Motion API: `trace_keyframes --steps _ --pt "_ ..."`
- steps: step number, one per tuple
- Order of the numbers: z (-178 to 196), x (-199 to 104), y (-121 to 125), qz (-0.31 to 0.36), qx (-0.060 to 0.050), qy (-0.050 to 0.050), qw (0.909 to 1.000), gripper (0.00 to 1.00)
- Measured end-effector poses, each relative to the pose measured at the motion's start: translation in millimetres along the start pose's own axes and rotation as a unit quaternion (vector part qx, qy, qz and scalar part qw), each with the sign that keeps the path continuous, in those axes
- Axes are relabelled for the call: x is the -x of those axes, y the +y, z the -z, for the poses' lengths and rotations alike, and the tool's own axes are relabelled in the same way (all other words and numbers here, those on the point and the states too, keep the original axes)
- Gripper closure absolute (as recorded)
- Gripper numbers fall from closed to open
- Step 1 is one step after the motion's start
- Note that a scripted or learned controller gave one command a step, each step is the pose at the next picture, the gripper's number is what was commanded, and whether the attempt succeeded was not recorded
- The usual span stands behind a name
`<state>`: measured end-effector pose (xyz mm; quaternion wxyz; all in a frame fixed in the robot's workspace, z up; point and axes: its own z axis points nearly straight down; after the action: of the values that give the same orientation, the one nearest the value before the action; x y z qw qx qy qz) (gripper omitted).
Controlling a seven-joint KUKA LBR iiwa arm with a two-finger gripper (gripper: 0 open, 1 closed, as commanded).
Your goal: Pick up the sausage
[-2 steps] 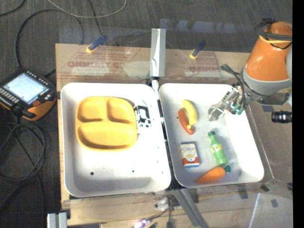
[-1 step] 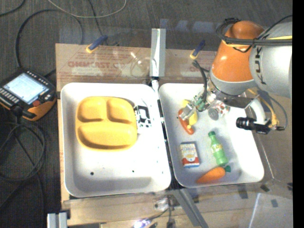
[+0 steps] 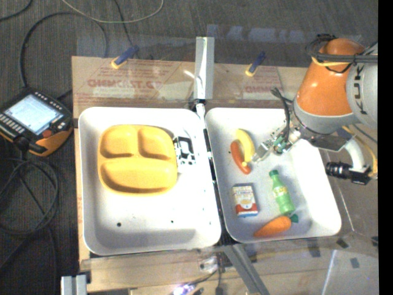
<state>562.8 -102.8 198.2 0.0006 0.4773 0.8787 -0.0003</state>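
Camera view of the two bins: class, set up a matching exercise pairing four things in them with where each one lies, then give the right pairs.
Things:
1. yellow tray
2. carrot
3. green bottle
4. sausage

Places:
A. right bin, near edge
B. beside the banana, on its left
C. left bin
D. right bin, just above the carrot

Pairs: 1-C, 2-A, 3-D, 4-B

The bench (image 3: 147,78) is topped with a brown cardboard sheet bearing faint red print. Two blue clips (image 3: 124,56) hold the sheet at its far edge. A metal rail (image 3: 204,66) stands upright between the two bins. The floor (image 3: 37,42) is dark carpet, crossed by loose black and white cables (image 3: 110,5). A handheld control pendant (image 3: 34,120) with a lit screen lies at the left.
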Motion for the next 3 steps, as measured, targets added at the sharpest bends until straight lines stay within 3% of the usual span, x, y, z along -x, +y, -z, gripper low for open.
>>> trace_keyframes --steps 1,2,3 --pt "-10 -38 12 -0.063 0.000 0.001 0.9980 1.00" --pt "40 7 83 -0.034 0.000 0.000 0.9994 1.00" --pt "-15 -37 37 -0.120 -0.001 0.002 0.9928 1.00"
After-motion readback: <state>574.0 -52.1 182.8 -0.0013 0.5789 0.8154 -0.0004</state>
